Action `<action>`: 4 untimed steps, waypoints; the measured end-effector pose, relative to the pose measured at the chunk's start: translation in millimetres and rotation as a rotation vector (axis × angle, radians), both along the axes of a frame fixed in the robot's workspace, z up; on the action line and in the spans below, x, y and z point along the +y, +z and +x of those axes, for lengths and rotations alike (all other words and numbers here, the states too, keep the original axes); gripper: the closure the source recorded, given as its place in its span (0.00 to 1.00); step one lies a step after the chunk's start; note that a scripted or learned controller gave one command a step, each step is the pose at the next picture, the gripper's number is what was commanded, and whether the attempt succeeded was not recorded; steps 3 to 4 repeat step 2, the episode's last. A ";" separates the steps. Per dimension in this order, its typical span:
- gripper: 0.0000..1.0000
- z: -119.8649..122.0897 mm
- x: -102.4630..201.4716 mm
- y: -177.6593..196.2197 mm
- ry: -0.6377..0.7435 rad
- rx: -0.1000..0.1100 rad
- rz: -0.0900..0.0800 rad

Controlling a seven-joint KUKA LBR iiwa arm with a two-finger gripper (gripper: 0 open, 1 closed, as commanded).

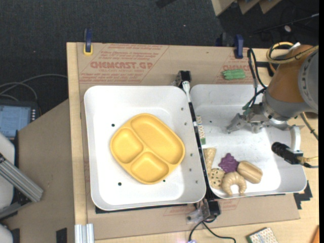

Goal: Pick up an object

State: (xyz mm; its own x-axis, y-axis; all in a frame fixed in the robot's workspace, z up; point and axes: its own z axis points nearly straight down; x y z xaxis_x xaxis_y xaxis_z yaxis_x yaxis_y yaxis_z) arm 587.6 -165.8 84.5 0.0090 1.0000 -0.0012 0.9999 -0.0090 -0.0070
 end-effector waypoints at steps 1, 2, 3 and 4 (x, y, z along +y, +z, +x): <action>0.00 60.2 42.3 0.8 0.014 -0.013 0.001; 0.00 59.3 -43.7 1.1 0.014 -0.006 0.005; 0.00 59.3 -43.7 1.1 0.014 -0.006 0.005; 0.00 59.3 -43.7 1.1 0.014 -0.006 0.005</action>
